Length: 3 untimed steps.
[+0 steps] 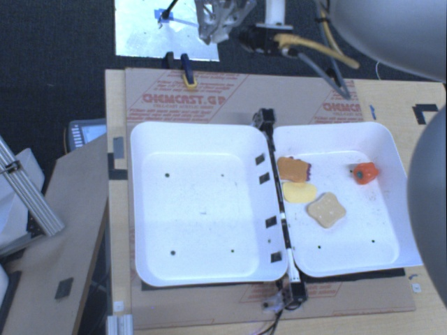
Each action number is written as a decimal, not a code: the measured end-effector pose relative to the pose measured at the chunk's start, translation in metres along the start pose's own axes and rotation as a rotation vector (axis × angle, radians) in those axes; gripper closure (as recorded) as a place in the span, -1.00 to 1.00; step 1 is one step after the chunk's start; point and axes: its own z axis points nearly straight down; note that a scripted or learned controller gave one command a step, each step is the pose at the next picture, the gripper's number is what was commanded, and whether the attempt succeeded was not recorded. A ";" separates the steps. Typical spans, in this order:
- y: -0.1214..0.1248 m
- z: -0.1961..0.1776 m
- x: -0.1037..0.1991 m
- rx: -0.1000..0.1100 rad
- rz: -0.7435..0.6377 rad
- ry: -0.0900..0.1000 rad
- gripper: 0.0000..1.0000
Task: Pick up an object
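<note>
While you look down on the bench (230,89), the biggest thing in your view is the grey arm (384,19), which fills the upper right corner and curves down the right edge. Its gripper (216,19) sits high at the top of the frame, above a pale sheet (140,19) beyond the bench and well apart from both bins; you cannot tell from this angle how its fingers stand, and nothing shows between them.

Next in size you have the two shallow white bins side by side on a brown board printed with red lettering. The left bin (202,201) shows only small dark specks on its floor. The right bin (349,208) holds all four objects, gathered in its upper-left half.

Near the dividing wall you see an orange-brown piece with a purple edge (293,169). Just below it, touching or nearly so, lies a pale yellow disc (299,192). Just beside that, lower right, rests a tan toast-shaped piece (326,210). Well apart to the right sits a small orange-red object (364,173), near the bin's far wall.
</note>
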 end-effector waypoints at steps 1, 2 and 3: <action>0.018 -0.015 -0.003 0.001 0.004 -0.001 1.00; 0.017 -0.024 -0.003 0.002 0.002 -0.002 1.00; 0.017 -0.024 -0.003 0.003 0.002 -0.002 -1.00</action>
